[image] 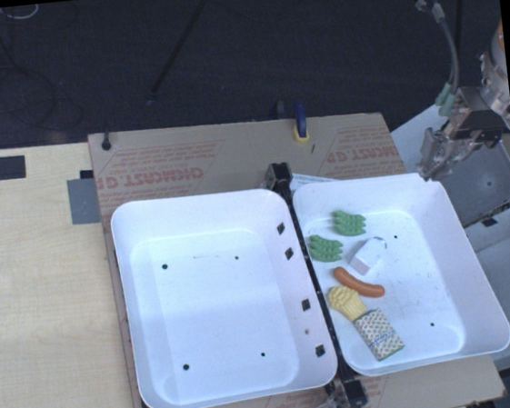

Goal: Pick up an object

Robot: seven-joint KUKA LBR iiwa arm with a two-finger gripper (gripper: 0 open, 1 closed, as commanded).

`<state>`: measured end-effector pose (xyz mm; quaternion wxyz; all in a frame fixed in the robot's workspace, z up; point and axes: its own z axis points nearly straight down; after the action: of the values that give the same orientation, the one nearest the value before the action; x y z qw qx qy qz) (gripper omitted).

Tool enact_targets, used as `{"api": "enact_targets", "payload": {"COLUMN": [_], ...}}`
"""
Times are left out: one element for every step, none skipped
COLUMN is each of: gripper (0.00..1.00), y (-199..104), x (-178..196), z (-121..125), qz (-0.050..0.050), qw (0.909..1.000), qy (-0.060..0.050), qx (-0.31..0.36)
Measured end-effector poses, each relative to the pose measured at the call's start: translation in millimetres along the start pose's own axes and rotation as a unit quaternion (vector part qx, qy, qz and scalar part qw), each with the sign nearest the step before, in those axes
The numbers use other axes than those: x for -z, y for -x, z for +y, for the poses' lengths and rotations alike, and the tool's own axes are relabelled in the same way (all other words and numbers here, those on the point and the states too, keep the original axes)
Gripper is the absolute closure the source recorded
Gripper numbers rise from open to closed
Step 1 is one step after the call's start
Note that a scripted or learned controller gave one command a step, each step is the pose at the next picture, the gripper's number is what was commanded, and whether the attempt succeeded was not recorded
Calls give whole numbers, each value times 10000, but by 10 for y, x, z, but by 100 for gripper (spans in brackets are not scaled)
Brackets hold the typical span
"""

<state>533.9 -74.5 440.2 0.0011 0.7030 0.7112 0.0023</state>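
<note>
Two shallow white bins sit side by side on a brown cardboard sheet [232,160] that covers the bench. Its printed lettering reads upside down along the far edge, and a small blue and yellow clamp [301,122] grips that same edge. The left bin [138,258] shows bare white floor marked by a few small dark dots. A row of black clips [290,253] runs down the seam where the two rims meet.

All the objects lie in the right bin [462,257], gathered toward its left wall. Nearest the seam is a green leafy toy [325,248], with a second green piece [350,223] just beyond it toward the far edge. A white block [367,256] lies beside them, an orange sausage [359,282] slants just below it, and a yellow knobbly item [346,301] touches a patterned packet [379,333] near the front edge.

At the far right corner of that bin — outside its rim — hangs the gripper [435,161], nothing visible between its fingers; whether they are apart or together I cannot tell.
</note>
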Motion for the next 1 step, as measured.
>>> {"api": "enact_targets", "payload": {"gripper": [100], "y": [900], "x": [-173], "z": [-409], "qz": [-15], "qw": [9999], "qy": [-46], "qx": [-98]}}
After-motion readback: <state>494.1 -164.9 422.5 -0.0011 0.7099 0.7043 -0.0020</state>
